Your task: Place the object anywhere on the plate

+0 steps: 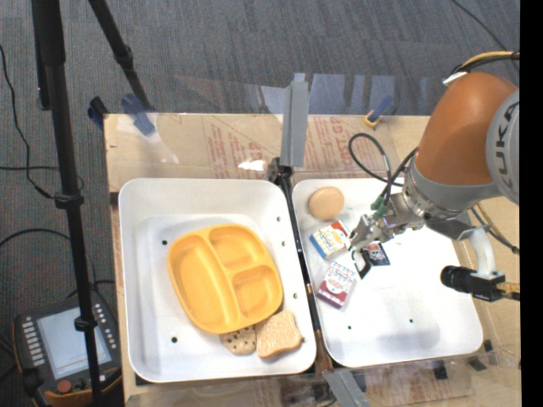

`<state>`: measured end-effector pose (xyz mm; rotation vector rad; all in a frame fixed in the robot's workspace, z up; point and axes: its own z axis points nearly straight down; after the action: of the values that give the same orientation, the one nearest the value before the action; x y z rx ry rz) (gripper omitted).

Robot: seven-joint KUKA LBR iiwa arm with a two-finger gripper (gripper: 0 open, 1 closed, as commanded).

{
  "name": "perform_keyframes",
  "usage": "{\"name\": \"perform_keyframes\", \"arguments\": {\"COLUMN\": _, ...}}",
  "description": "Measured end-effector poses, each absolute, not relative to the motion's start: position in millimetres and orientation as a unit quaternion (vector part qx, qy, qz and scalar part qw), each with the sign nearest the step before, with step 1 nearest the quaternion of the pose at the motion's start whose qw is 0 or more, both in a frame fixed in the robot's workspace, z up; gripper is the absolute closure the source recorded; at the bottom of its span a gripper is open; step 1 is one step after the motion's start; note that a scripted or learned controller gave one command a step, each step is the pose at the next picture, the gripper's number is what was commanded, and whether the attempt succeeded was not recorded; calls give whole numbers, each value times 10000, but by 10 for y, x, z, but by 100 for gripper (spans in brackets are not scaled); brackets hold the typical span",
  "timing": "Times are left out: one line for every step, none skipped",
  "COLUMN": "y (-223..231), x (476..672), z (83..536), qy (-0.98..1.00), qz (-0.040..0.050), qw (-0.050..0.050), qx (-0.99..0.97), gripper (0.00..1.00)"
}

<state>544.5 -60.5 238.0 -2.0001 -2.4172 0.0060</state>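
The yellow three-compartment plate (224, 276) lies in the left bin (140, 202). My gripper (368, 246) hangs low over the left part of the right bin (441, 329), on the grey arm with the orange band (465, 134). Right at its tip is a small dark packet (377, 255). A small yellow-and-white box (327, 241) lies just to its left. Below that sits a red-and-white packet (338, 283), and a round tan bun (326, 202) is above it. I cannot see whether anything is held.
A slice of bread (279, 336) and a brown cracker (240, 341) lie against the plate's near edge in the left bin. A grey divider post (294, 134) stands between the bins at the back. A black tripod (59, 168) stands to the left of the bench.
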Motion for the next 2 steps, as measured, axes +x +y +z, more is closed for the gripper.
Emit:
{"name": "perform_keyframes", "arguments": {"y": -36, "x": 5529, "z": 1852, "qy": -7849, "qz": 24, "qw": 7, "qx": -6196, "gripper": 100}}
{"name": "perform_keyframes", "arguments": {"y": 668, "x": 5815, "z": 1849, "qy": -8240, "qz": 16, "qw": 17, "qx": -5666, "gripper": 100}}
